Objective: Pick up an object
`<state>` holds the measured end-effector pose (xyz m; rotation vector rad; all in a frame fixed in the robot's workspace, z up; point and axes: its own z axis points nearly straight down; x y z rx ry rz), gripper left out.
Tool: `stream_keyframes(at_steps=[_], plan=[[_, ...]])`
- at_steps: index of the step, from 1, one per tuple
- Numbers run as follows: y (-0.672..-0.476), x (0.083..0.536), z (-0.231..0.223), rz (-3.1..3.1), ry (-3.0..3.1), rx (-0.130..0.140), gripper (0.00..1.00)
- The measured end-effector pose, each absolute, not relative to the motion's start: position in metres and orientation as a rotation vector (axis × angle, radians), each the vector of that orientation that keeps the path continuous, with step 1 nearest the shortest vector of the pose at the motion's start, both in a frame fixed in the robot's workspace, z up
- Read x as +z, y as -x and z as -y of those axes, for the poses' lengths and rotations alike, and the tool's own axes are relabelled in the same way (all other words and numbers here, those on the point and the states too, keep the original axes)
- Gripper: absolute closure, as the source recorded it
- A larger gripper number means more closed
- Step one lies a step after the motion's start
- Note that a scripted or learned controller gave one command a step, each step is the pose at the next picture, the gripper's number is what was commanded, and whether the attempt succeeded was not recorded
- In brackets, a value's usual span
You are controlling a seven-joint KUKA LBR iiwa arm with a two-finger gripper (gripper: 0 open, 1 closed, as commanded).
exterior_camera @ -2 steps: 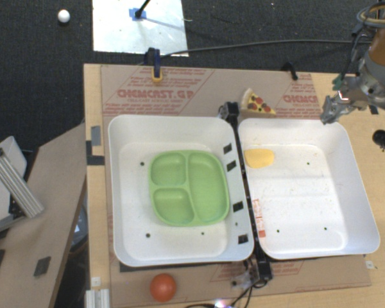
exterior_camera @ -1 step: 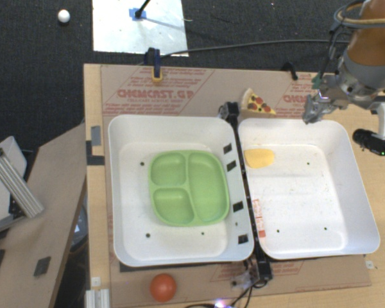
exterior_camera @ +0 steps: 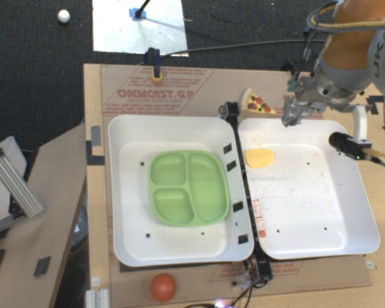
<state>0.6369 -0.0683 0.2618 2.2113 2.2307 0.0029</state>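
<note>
Yellow disc (exterior_camera: 259, 157) lies flat in the right bin (exterior_camera: 346, 236), far-left corner, near the divider between bins. Gripper (exterior_camera: 293, 117) hangs over the right bin's far rim, up and right of the disc, clearly apart from it; nothing between its fingers (whether they're spread or closed, can't tell at this angle). Pizza slice toy (exterior_camera: 256, 102) sits on the cardboard just outside that rim, left of the gripper. Left bin (exterior_camera: 125, 236) carries a green divided tray (exterior_camera: 188, 187), three compartments. Orange ball (exterior_camera: 163, 287) on the cardboard in front of the left bin.
</note>
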Motion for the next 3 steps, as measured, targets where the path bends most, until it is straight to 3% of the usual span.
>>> stream_keyframes(at_steps=[2,3], plan=[[-0.618,0.234,-0.045,-2.234,-2.212,0.002,1.00],[-0.628,0.233,-0.092,-2.231,-2.211,0.005,1.00]])
